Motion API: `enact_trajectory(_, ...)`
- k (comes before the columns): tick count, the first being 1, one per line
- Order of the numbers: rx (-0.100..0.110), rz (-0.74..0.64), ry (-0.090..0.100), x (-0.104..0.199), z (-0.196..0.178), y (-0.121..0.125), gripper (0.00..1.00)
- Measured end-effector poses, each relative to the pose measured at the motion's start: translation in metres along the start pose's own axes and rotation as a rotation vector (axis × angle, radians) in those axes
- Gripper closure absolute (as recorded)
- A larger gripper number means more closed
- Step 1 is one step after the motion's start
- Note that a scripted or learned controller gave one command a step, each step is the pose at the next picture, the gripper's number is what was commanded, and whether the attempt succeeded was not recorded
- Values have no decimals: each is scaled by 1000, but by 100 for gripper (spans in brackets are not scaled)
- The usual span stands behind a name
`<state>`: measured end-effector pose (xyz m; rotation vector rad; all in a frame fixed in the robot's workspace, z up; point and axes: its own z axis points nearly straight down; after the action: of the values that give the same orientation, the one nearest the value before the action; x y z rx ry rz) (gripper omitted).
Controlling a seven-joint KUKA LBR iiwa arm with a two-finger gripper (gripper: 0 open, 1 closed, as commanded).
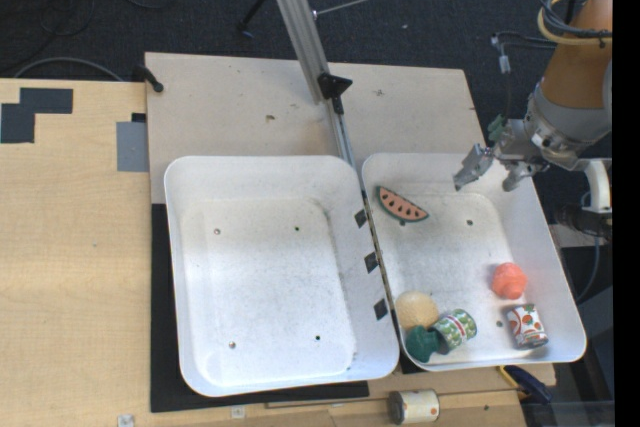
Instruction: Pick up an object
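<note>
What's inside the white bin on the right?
The right bin holds a watermelon slice toy, an orange ball, two small cans, a yellowish lump and a dark green thing. The lump partly covers the green thing.

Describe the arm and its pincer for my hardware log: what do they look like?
The arm is grey with an orange band above the wrist, and yellow and black cables loop at its top. The pincer is grey metal with two slim fingers.

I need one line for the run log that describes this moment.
phase: approach | gripper: open, holding nothing, above far edge of right white bin | nearest: watermelon-slice toy | others: orange ball, two small cans
</note>
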<state>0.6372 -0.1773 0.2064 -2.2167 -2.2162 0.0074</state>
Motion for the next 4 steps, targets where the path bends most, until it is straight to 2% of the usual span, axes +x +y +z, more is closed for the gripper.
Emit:
enact_trajectory(2, 0, -1, 0, 10, 115, -1, 0)
enact_trajectory(3, -5, 1, -1, 9, 101, 1, 100)
enact_trajectory(4, -13, -2, -2, 14, 41, 7, 100)
